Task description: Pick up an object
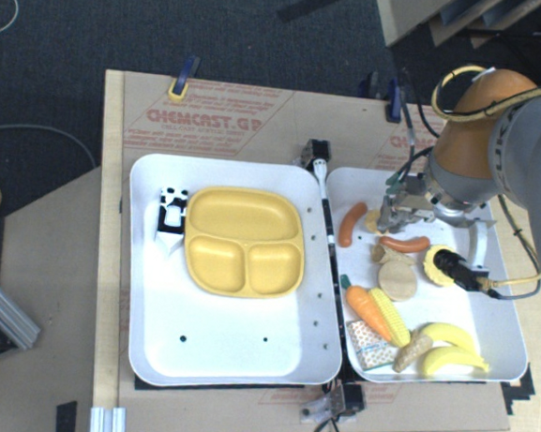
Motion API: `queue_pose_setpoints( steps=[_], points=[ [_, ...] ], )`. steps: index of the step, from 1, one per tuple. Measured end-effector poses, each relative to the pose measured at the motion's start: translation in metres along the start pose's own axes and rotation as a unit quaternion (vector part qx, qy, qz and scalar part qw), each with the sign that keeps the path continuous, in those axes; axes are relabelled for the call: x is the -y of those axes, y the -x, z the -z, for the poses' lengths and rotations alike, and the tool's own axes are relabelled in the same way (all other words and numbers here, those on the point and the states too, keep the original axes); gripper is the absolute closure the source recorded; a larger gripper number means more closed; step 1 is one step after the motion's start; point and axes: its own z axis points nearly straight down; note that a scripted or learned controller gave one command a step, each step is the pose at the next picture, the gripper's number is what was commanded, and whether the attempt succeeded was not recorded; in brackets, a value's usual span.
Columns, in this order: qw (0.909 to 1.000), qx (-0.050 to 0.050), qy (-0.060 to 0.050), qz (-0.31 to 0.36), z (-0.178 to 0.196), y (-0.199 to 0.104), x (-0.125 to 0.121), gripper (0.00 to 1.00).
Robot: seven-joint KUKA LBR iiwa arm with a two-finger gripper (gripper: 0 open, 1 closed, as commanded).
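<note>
Right bin (515,328) | red sausage (406,242), curved, glossy | claw (395,215) above

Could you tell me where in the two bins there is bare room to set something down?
The left bin has bare floor below the yellow tray, toward its near rim. The right bin is crowded: sausages, carrot, corn, bananas, with the gripper above them.

Red "CHEMCAST G.P" print, repeated, on brown board (214,111) under bins.
</note>
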Motion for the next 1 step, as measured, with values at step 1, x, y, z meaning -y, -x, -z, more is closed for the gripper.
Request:
queue_pose_setpoints(
  steps=[1],
  points=[
    [1.0000,0.001,0.002,0.000,0.0443,-0.0021,0.0020,1.00]
  ],
)
